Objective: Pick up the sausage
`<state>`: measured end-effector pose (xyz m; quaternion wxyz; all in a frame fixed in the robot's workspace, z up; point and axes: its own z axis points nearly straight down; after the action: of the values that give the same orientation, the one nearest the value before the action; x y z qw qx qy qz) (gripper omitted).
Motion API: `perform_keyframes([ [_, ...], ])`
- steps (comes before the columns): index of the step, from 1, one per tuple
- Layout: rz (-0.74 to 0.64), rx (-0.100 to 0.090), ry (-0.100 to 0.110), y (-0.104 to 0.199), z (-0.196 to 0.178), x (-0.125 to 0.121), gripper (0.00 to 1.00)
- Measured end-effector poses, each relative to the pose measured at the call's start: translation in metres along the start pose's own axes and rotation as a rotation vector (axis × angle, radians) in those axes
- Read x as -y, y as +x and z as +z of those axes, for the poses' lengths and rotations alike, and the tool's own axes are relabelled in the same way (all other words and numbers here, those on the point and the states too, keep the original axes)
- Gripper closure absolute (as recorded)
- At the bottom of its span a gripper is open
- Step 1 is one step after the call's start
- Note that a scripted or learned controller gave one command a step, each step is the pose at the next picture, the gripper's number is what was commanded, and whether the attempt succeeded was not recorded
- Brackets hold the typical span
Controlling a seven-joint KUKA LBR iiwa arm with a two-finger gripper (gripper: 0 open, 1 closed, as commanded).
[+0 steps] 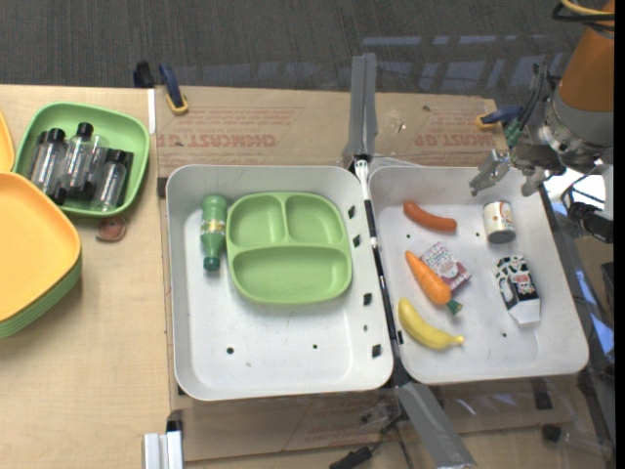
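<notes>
The end effector (512, 172) is hovering at upper right, fingers spread and holding nothing, positioning toward the sausage (430, 217) lying left of it.

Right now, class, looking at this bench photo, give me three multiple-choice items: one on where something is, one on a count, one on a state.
1. Where does the sausage lie?
A. In the right bin
B. On the green plate
C. On the cardboard

2. How many compartments has the green divided plate?
A. Two
B. Three
C. Five

3. What is the state of the end effector?
A. Gripping the banana
B. Resting on the carrot
C. Above the right bin's far edge, holding nothing

Answers: 1 A, it lies on the right bin floor near the far wall. 2 B, two small sections and one long one. 3 C, nothing sits between its fingers.
</notes>
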<state>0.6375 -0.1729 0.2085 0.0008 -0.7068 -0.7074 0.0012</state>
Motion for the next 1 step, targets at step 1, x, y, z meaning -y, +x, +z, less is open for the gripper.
perform_keyframes([
  [1,-0.155,0.0,-0.001,0.0794,0.0546,-0.0035,0.0],
])
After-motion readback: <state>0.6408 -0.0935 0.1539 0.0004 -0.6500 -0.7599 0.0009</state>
